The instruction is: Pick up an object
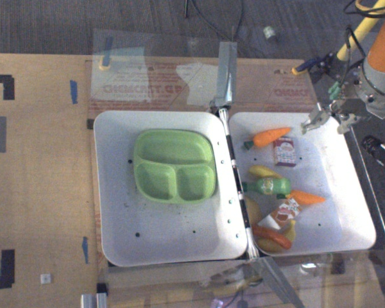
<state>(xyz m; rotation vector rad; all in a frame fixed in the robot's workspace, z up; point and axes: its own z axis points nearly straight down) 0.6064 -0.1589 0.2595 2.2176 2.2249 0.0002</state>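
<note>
My gripper (326,122) hangs over the far right corner of the right bin (346,210), its fingers spread open with nothing between them. Toy food lies along the bin's left side. An orange carrot (271,136) is nearest, to the gripper's left, and a small red and white carton (283,151) sits just below it. Further toward the front are a green bottle (271,185) against a yellow piece (263,171), a second carrot (306,197), a white and red packet (280,215) and a red sausage (273,239).
The left bin (115,223) holds a green divided plate (175,165). A metal bar (225,82) runs back from the gap between the bins. Cables and the arm's wrist (375,69) crowd the top right corner. Bare bin floor lies right of the toys.
</note>
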